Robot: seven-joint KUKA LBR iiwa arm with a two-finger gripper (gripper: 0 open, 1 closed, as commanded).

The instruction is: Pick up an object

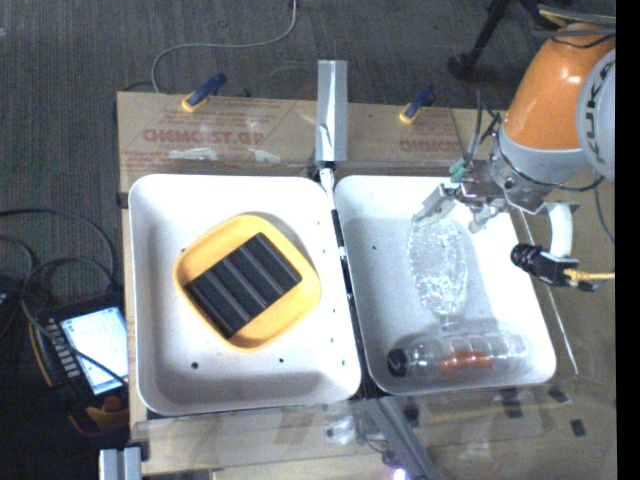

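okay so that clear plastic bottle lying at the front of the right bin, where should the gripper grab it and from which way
Probably from straight above, at the middle of the clear bottle, fingers closing across its narrow width. It lies on its side along the front wall of the right bin, dark cap pointing left, so the long body gives the steadiest hold. The near wall sits close, leaving little finger room there. The gripper is at the far end.

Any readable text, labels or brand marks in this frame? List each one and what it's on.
"KUKA", partly cut off at the frame edge, reading roughly as "UK": on the grey arm beside its orange band.
Faded reddish print on the cardboard sheet behind the bins, upside down: too blurred to read.
Lit screen of the handheld device on the floor left of the bench: too small to read.
No legible text on the yellow and black object or the clear plastic bottle.
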